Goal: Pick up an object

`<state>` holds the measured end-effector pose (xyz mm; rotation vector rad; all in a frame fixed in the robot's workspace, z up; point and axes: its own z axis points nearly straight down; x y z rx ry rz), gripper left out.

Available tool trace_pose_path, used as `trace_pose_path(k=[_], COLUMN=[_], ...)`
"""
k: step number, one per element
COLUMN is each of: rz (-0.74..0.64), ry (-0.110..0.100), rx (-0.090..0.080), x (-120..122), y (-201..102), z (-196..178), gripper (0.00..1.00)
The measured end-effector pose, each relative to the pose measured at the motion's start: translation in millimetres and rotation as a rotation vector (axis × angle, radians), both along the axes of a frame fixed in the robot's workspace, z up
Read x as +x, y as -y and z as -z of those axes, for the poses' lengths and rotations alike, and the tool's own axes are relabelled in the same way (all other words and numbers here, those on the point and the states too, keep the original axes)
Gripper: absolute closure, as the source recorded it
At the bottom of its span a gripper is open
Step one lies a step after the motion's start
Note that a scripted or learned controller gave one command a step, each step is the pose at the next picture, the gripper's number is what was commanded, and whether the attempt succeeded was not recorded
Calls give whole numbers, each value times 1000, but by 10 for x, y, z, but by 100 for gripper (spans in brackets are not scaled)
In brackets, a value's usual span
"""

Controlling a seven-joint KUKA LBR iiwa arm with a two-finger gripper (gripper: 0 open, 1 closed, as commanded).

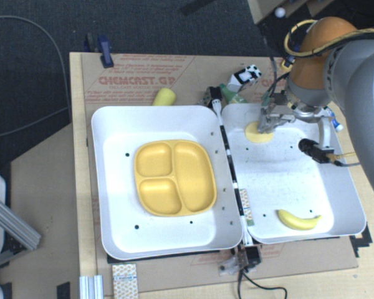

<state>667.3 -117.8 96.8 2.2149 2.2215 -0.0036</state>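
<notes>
In the right bin (pixel 336 192) a flat pale yellow round piece (pixel 257 135) lies near the far left corner. My gripper (pixel 266 123) hangs right over its far edge, low in the bin. A yellow banana (pixel 297 220) lies near the right bin's front edge, well away from the gripper. A yellow three-compartment plate (pixel 174 177) rests in the middle of the left bin (pixel 112 167).
A small yellow object (pixel 164 96) lies on the cardboard behind the left bin. A black-and-white item (pixel 246 75) and a green one (pixel 232 87) sit behind the right bin. A black cable part (pixel 314 150) hangs over the right bin. A blue clamp (pixel 104 50) holds the board's far edge.
</notes>
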Motion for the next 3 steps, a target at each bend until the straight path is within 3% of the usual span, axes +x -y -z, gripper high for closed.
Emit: trace_pose_path(k=[1, 2, 3], rz=[0, 2, 0], ry=[-1, -4, -1], rx=[0, 5, 1], x=[-1, -11, 0], y=[-1, -20, -11], z=[3, 122, 0], gripper=[0, 0, 100])
